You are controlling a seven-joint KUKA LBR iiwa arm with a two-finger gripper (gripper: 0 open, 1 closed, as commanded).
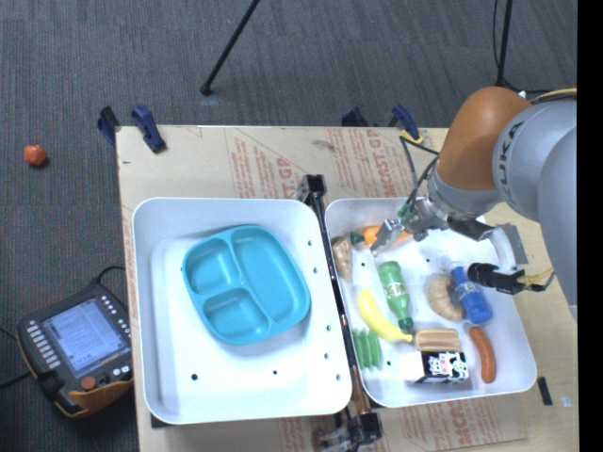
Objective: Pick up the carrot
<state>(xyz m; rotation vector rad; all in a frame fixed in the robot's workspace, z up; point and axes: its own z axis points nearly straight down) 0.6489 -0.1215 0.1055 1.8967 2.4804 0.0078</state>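
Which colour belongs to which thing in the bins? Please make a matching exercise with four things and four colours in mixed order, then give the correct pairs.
Things:
1. divided plate in the left bin
2. banana in the right bin
3. bottle beside the banana
4. carrot near the gripper

Colours:
A. yellow
B. orange
C. light blue
D. green

Pairs: 1-C, 2-A, 3-D, 4-B

Right bin (523, 347) crowded; left bin (155, 347) open beside tray (247, 283).
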